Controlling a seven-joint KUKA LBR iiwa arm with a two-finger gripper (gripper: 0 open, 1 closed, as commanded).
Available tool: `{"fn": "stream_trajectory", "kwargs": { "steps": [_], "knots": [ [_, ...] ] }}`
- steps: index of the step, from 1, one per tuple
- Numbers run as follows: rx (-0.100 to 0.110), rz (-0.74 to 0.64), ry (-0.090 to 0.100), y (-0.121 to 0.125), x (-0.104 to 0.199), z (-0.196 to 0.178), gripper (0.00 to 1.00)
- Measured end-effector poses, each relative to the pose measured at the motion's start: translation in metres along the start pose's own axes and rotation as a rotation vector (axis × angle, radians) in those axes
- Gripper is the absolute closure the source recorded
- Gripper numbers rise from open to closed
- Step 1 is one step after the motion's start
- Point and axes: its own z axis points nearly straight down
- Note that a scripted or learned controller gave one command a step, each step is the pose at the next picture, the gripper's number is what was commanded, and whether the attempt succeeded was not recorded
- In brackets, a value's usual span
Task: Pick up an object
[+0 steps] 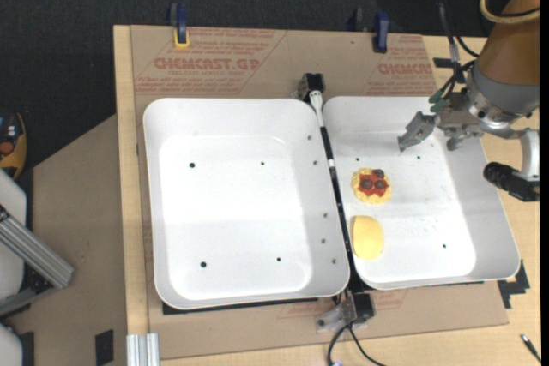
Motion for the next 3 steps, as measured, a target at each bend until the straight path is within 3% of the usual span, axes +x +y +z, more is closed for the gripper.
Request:
{"fn": "stream_trajectory", "kwargs": {
  "steps": [1, 2, 3],
  "knots": [
    [0.012, -0.003, 0.005, -0.013, 0.047, 0.101, 0.0],
    [-0.003, 0.001, -0.001, -0.009, 0.043, 0.083, 1.0],
    [-0.001, -0.003, 0.002, -0.065, 0.087, 0.003, 1.0]
  ]
}}
